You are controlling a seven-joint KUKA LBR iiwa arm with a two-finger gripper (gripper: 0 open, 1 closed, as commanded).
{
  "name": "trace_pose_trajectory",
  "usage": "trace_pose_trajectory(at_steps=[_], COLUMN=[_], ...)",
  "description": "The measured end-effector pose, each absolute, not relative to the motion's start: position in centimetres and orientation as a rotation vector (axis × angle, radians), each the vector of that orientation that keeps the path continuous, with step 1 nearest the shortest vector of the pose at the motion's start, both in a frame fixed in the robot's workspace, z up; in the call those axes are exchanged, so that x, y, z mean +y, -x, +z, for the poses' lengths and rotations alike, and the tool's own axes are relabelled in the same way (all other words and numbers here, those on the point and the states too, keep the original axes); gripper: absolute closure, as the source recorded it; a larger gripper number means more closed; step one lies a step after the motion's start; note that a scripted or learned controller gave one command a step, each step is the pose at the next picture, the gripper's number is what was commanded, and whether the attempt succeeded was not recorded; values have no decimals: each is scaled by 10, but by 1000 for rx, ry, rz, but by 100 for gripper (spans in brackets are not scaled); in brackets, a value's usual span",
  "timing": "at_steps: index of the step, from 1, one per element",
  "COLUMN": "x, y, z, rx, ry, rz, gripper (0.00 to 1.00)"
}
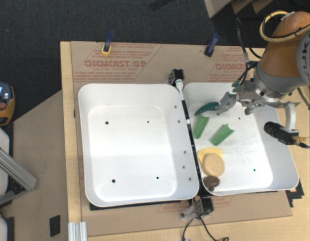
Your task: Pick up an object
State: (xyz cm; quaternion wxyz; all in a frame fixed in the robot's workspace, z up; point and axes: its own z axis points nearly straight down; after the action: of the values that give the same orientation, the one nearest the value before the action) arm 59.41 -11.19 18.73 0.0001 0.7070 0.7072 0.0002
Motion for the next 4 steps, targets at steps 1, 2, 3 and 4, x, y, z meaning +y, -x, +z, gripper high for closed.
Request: trace_pose_trajectory(at_steps=[1,2,3,4], x=[-139,-167,-165,-182], y=[-525,-495,-496,-497], z=[175,299,302,495], rx=[2221,2208,2217,2206], ry=[-2232,-2215,-2217,-2206], rz=[-7,9,3,15], gripper=[0,0,100,100])
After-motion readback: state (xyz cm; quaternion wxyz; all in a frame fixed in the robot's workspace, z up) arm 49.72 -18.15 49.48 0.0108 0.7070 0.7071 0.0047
